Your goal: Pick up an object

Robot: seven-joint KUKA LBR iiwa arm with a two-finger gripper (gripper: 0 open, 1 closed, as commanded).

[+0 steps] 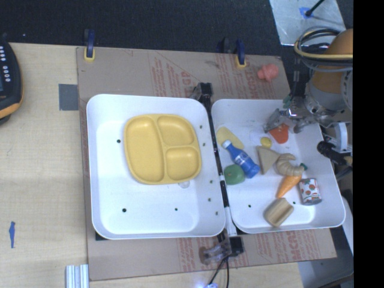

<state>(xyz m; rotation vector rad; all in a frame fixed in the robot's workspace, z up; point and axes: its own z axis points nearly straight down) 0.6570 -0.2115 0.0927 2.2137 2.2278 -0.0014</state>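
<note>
The red object (279,134) lies near the far edge of the right bin (327,221), directly under the gripper (284,123), whose fingers (271,123) stand spread apart just above it, not gripping anything.

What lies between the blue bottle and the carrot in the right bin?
In the camera view, a tan wedge lies between the blue bottle and the carrot, in the right bin.
</note>
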